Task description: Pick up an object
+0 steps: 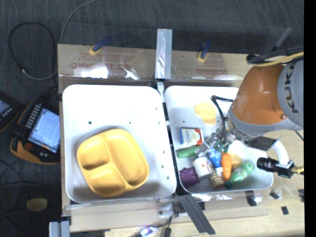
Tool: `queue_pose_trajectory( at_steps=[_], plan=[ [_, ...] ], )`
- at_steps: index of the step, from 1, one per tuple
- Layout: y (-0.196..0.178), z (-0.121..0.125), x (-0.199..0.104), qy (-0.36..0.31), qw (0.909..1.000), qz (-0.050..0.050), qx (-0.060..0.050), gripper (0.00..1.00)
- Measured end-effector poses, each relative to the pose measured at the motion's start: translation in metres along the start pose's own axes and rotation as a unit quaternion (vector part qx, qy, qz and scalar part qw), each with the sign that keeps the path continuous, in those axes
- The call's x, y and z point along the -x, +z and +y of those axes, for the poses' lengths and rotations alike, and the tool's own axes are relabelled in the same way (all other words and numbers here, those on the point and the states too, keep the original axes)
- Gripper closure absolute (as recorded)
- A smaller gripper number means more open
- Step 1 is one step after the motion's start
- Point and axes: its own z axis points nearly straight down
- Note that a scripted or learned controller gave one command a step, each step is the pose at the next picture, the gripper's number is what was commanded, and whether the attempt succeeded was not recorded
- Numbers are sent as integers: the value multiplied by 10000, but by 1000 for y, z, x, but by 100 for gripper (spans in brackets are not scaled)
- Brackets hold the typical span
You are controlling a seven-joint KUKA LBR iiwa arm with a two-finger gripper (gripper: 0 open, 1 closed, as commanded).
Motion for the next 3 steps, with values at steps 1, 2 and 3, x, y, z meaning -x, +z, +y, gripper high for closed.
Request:
queue_pose_trajectory(
  at_steps=[1, 2, 3],
  plan=[
    [-52, 54, 23, 1034, 9946, -10, 5, 100],
    [-52, 54, 23, 1035, 9946, -9, 4, 0],
    [88, 27, 47, 1615, 9869, -18, 27, 0]
  ],
)
